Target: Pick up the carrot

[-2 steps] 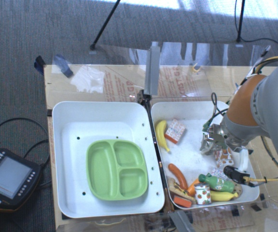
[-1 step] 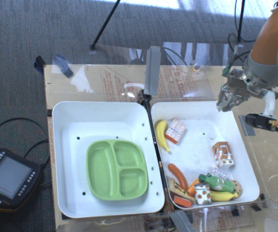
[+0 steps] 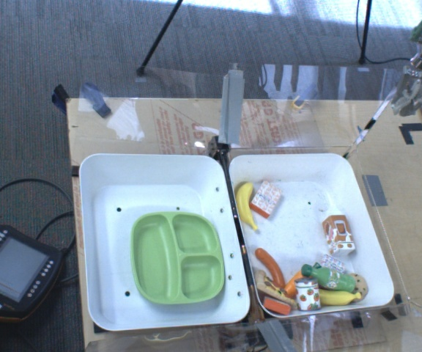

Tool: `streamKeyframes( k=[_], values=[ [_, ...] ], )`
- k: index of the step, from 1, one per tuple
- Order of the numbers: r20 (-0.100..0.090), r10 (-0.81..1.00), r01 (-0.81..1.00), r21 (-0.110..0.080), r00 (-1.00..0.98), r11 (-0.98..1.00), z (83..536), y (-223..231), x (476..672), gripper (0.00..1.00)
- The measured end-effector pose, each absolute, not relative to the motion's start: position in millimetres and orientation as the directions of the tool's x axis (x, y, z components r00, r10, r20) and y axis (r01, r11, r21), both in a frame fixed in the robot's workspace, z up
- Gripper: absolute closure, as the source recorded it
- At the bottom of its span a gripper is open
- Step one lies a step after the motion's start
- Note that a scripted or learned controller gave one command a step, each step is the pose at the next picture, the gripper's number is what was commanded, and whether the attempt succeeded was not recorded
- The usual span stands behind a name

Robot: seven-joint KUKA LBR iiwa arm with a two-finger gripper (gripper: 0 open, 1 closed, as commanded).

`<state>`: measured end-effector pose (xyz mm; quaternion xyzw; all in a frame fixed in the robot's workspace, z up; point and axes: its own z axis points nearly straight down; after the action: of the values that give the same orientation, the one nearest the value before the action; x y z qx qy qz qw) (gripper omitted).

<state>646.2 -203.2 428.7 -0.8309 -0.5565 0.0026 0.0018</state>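
Gripper [image 3: 409, 94] is seen blurred at the upper right; its state cannot be told. What is taken for the carrot [image 3: 269, 268] lies in the right bin [image 3: 357, 178], near the banana [image 3: 245, 204]. It is judged light, stiff and slippery, best taken across its middle.

Two white bins are set side by side. A green divided plate [image 3: 177, 257] is seated in the left bin [image 3: 97, 189]. In the right bin [image 3: 357, 189], a banana [image 3: 245, 204] and a carrot [image 3: 294, 283] are placed among small cartons.
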Motion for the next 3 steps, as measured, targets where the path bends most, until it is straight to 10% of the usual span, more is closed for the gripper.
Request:
streamKeyframes(
  k=[2,3],
  values=[
    [-0.003,0.909,0.909,-0.009,0.417,-0.417,324.6,-173.7,645.3,1.00],
    [-0.002,0.909,0.909,-0.008,0.417,-0.417,325.1,-173.6,645.5,0.00]
  ],
)
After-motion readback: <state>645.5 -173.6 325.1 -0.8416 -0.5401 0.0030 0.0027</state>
